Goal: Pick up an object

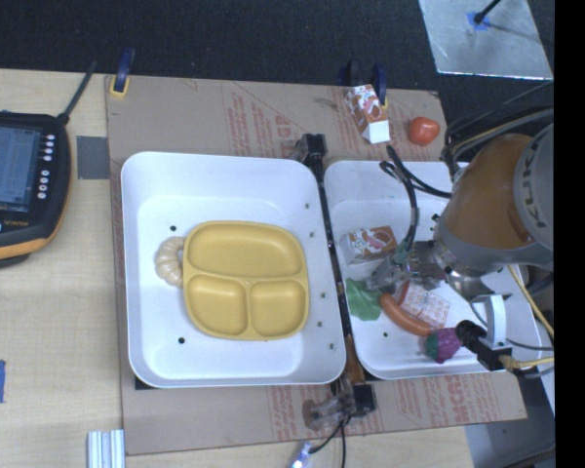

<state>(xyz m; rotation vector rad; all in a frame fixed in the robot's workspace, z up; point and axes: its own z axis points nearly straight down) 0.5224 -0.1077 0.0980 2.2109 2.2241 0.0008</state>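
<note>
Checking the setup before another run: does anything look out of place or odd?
Yes. A small carton and a red tomato-like toy lie on the cardboard beyond the right bin. A beige pastry-like item sits wedged against the yellow divided plate.

An orange hot dog (407, 317) lies slanted in the right bin (370, 188), beside a purple toy (444, 344) and green piece (364, 303).

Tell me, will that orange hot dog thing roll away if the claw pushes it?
Probably a bit. The orange sausage looks long and round, so it may roll sideways. The purple toy lies at its end and a packet beside it, which might stop it. It looks smooth, perhaps plastic, so it could slip from the claw.
</note>
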